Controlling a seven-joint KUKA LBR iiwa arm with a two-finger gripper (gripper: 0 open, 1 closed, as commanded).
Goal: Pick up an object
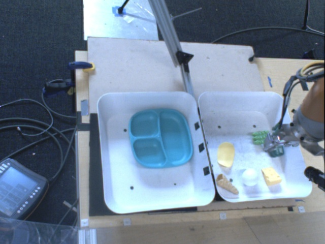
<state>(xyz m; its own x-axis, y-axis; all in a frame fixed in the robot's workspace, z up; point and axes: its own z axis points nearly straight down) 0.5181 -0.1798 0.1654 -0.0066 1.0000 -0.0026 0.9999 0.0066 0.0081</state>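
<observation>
Near the right bin's (238, 105) right edge, the claw (275, 147) hovers beside a green toy (260, 136), grip unclear; next, descend and close.

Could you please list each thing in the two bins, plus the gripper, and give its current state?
blue divided plate: flat in the left bin, nothing in its compartments.
green object: in the right bin, beside the gripper.
yellow scoop-shaped piece: lying loose.
cone-shaped piece: lying on its side, near the front rim.
white ball: resting loose.
yellow block: resting loose.
gripper: low inside the right bin.
</observation>
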